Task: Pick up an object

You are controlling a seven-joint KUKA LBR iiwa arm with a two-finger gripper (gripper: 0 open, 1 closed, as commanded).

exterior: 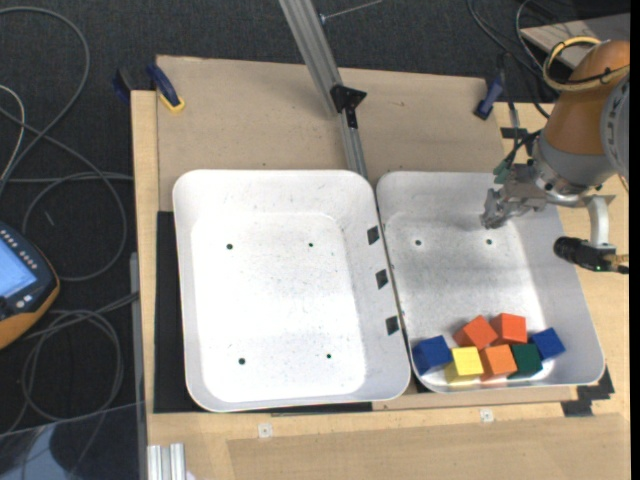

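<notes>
Several small blocks lie clustered at the near edge of the right bin [440,268]: a blue block [431,352], a yellow block [467,362], orange blocks [479,332], a green block [526,357] and another blue block [547,343]. My gripper [497,211] hangs over the far right part of that bin, well away from the cluster, its dark fingers pointing down close together. Nothing shows between them.
The left bin [200,268] stands beside the right one, with black clips along the shared wall. A slanted metal pole [320,58] rises behind the bins. Blue clamps hold the board's far corners. Cables and a pendant lie on the floor at left.
</notes>
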